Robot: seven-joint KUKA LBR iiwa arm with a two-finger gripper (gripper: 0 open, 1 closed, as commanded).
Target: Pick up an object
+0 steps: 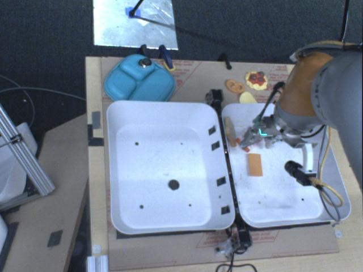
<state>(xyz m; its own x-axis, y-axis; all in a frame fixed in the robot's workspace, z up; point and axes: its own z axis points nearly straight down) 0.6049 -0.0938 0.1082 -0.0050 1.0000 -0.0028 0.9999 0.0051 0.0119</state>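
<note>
In the right bin (pixel 317 208) an orange flat block (pixel 254 164) lies near the middle. A tan stick-like piece (pixel 231 131) rests along that bin's left wall. My gripper (pixel 250 142) hangs low over the upper left part of the right bin, just above the orange block and right of the tan piece. A small red thing (pixel 245 148) shows at its tip; I cannot tell whether it is held. A small dark round object (pixel 173 185) lies on the floor of the left bin (pixel 122 152).
Behind the bins sit a blue lidded tray (pixel 139 79) and three small toy food pieces (pixel 247 87). A shiny metal sheet (pixel 135 15) lies on the floor further back. A black cable with a plug (pixel 300 173) trails from the arm over the right bin.
</note>
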